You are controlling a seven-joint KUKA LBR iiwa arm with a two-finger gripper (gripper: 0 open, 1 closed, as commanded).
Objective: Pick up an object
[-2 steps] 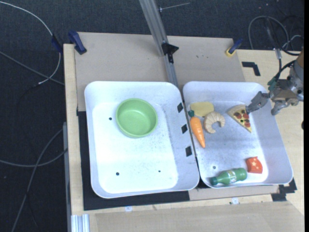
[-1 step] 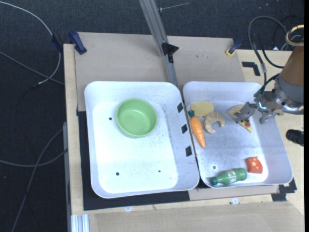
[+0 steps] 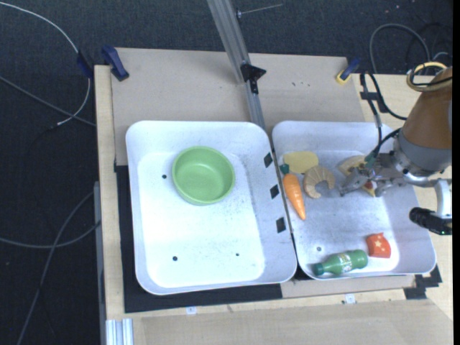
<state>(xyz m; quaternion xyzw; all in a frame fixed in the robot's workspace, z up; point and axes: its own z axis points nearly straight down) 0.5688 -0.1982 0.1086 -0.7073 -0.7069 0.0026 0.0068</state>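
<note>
On a tabletop [image 3: 215, 85] carrying two white bins, the left bin [image 3: 144, 192] holds a green bowl [image 3: 204, 175]. In the right bin [image 3: 410, 257], toward the tabletop's right edge, the jaws [image 3: 359, 182] hover low beside a tan piece [image 3: 351, 165]; their opening cannot be told. Centring squarely over one object, clear of the carrot [image 3: 293, 196], should help.

floor [image 3: 144, 13]: dark carpet (cables trailing) | bench [image 3: 180, 85]: pale wood
</note>
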